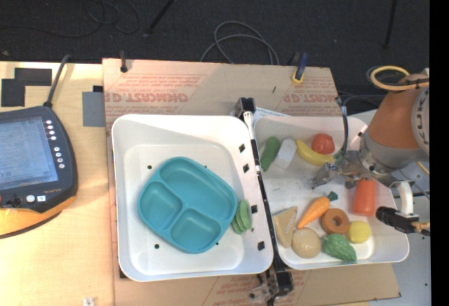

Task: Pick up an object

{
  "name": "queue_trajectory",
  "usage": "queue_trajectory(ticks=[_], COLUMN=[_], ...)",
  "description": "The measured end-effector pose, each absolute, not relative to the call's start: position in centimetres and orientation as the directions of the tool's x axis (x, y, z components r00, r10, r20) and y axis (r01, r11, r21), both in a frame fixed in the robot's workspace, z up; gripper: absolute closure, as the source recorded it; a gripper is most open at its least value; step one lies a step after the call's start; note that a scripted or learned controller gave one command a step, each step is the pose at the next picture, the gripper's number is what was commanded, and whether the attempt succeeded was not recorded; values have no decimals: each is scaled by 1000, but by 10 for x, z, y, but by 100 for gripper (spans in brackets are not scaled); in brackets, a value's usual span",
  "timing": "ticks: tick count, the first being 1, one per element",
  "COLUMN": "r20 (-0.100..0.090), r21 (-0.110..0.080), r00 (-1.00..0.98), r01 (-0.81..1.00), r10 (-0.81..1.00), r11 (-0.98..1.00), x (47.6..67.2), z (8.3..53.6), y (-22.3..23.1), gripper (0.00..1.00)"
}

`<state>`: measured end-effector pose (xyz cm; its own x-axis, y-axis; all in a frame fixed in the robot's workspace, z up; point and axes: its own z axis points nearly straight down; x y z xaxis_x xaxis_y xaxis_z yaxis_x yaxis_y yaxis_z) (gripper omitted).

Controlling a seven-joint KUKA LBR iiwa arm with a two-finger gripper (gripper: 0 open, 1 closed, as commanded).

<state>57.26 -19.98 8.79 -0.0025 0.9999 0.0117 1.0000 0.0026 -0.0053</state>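
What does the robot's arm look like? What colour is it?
The arm is chunky and rounded, grey with a wide orange band above the wrist. At its end is a small gripper made of dark grey metal with thin fingers. A dark cable runs along beside it.

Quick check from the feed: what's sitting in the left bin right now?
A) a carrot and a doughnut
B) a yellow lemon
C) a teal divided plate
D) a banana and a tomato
C: the teal divided plate lies in the left bin; the carrot lies in the right bin.
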Motion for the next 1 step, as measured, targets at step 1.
queue_trajectory(ticks=[1], r20=[3], r21=[-22], r00=[-2], r01=[1000], r10=[1000], r11=[3], x=[643], z=[87], y=[-142], gripper=[0])
